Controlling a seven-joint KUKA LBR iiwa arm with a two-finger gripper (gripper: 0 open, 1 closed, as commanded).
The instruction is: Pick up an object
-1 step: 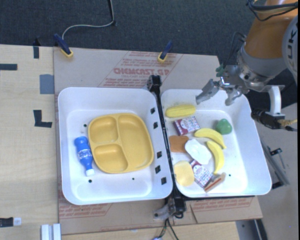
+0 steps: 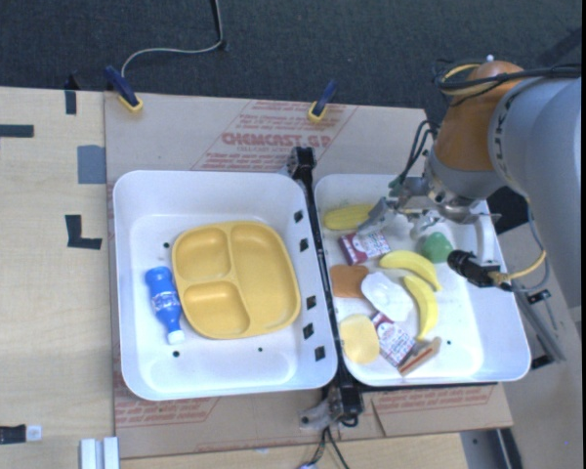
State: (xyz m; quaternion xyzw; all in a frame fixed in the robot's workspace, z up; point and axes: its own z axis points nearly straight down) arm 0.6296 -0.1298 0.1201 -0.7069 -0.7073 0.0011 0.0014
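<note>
My gripper hangs low over the back of the right bin, under the orange-banded wrist. Just below and around it lie a yellow lemon-shaped piece, a red-and-white packet and a green round object. Further forward lie a banana, a white lump, a brown slice, a pale yellow disc, a second packet and a brown stick. Nothing is visibly lifted off the bin floor.
The left bin holds a yellow divided plate and a blue bottle lying beside it. A black divider runs between the bins. The arm's grey body and cables crowd the right bin's back right corner.
</note>
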